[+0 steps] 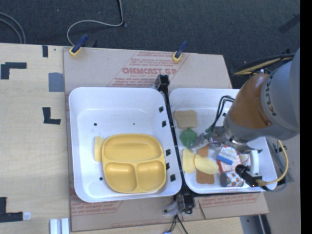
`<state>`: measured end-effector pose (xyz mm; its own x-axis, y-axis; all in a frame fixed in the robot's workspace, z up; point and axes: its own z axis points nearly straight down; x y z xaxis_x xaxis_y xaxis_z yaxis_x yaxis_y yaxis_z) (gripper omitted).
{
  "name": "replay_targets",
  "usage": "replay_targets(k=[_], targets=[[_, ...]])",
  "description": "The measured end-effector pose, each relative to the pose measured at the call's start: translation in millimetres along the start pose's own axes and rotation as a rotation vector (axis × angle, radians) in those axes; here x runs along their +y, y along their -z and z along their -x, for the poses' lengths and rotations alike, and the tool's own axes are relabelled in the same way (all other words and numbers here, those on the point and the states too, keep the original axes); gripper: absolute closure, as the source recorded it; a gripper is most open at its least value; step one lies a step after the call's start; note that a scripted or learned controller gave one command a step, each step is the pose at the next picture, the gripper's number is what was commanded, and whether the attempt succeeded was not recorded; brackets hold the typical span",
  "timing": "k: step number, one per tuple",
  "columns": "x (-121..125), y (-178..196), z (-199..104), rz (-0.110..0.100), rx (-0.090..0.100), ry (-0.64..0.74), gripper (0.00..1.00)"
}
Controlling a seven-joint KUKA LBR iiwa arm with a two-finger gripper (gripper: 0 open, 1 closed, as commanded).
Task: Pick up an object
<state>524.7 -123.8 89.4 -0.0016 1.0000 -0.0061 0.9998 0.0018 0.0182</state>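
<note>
A yellow divided tray point(132, 161) lies in the left bin point(80, 130). The right bin point(195, 97) holds a tan square point(185, 118), a green piece point(188, 137), yellow pieces point(204, 164) and a red-and-white packet point(227, 158), clustered under the arm point(263, 106). Its gripper point(214, 139) sits low among them; whether it grips anything cannot be told.

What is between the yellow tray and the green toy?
The black divider where the two bins meet lies between the yellow tray and the green toy, seen in the camera view.

The arm point(263, 106) hides the right bin's point(195, 95) far side and covers the jaws.
</note>
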Motion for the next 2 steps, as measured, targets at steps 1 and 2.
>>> replay_targets(k=[1,2], targets=[[35.2,-1.6,-21.0,-0.013,-0.001,-0.002,0.0],[22.2,-0.5,-12.9,-0.001,0.003,0.002,0.0]])
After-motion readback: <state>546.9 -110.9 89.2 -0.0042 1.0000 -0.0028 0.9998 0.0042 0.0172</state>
